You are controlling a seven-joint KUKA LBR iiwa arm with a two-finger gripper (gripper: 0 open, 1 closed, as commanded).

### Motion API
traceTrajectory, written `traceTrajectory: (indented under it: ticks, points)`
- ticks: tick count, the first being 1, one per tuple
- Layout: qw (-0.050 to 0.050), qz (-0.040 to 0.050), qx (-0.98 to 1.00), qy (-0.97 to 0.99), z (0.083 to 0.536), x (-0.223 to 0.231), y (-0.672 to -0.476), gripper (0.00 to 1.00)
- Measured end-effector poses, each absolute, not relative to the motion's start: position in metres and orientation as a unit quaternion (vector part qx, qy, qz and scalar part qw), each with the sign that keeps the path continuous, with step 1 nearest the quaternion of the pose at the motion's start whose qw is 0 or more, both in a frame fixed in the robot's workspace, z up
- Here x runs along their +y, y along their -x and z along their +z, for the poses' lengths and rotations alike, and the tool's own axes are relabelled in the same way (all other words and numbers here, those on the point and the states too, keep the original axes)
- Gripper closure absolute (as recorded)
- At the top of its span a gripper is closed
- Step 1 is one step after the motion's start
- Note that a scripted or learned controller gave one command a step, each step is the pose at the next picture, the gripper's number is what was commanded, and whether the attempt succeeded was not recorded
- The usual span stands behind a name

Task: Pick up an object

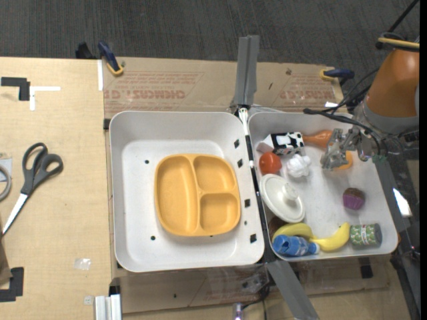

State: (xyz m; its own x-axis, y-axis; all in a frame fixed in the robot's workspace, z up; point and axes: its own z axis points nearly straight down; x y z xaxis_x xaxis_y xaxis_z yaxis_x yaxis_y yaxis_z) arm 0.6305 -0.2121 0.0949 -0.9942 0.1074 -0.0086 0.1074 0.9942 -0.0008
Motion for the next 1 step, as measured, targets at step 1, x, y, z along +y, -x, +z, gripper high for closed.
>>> traceTrajectory:
  ticks: [1]
  points:
    - [0.003, 0.0003, 0.998, -0.062, 0.0934, -0.161, -0.63, 1.0]
